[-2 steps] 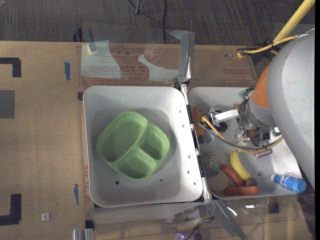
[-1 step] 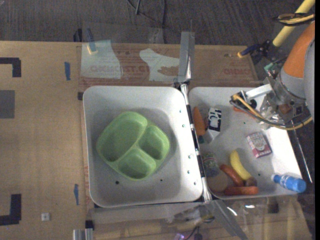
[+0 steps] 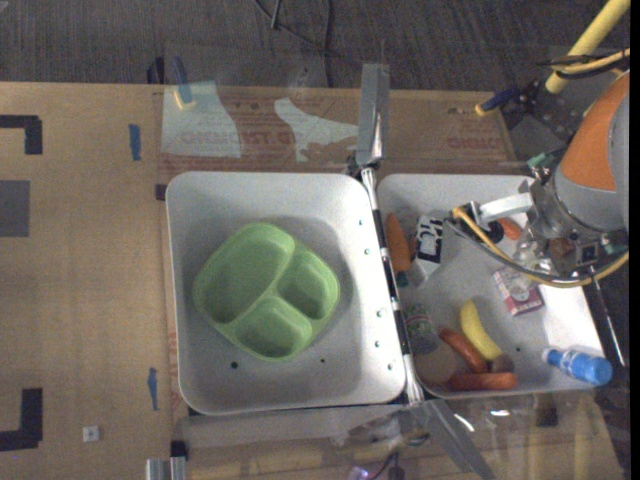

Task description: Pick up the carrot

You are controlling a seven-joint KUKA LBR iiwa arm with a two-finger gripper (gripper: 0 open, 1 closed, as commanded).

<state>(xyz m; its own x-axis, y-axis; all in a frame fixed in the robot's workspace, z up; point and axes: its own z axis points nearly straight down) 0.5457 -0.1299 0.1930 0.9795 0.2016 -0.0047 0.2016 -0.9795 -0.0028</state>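
While the pincer (image 3: 527,258) hangs over the right bin (image 3: 585,313), can't tell its grip state. Carrot (image 3: 398,243) lies well off toward the divider, beside a black-white pkg (image 3: 430,238). Risk: 2 orange look-alikes (image 3: 470,353) near the banana (image 3: 478,330) may get grabbed instead.

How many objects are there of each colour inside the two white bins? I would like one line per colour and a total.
Green: 1, divided plate
Orange: 3, carrot, sausage-shaped pieces
Yellow: 1, banana
Blue: 1, bottle
Black-and-white: 1, packet
Pink: 1, box
Total: 8
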